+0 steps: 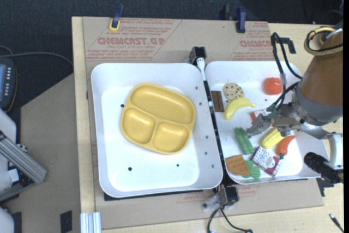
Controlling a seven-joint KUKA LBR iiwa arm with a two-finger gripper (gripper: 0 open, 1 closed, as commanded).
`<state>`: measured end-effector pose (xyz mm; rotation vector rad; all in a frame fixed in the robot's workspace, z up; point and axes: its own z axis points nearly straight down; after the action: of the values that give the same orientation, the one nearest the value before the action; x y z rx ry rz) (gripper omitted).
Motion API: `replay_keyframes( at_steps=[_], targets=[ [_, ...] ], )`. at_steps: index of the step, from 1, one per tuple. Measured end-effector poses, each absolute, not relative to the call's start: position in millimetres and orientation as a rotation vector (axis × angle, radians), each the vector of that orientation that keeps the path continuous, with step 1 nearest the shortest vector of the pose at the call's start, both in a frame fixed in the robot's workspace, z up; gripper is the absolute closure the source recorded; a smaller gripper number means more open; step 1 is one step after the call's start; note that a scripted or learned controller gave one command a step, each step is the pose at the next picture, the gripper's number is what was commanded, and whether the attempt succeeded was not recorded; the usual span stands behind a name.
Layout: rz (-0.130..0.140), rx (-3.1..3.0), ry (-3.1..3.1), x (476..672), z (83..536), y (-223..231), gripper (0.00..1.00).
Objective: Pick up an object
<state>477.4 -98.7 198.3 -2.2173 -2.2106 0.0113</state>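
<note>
Dark carpet, desk (pixel 163 35), two bins: we're low over the right bin (pixel 240 71).
Gripper (pixel 265 124) hovers above the yellow toy (pixel 271 138); fingers' state we cannot tell. Next: a straight descent.

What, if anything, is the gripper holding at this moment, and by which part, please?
It cannot be told. The gripper is low in the right bin among the toy food, beside a yellow piece, but nothing visibly sits in its grasp.
</note>
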Motion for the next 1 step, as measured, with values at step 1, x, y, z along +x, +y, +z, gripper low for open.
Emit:
replay_keyframes(
  at_steps=[1],
  targets=[
    [0.001,-2.221,-2.220,480.2,203.2,-98.7,0.00]
  ],
)
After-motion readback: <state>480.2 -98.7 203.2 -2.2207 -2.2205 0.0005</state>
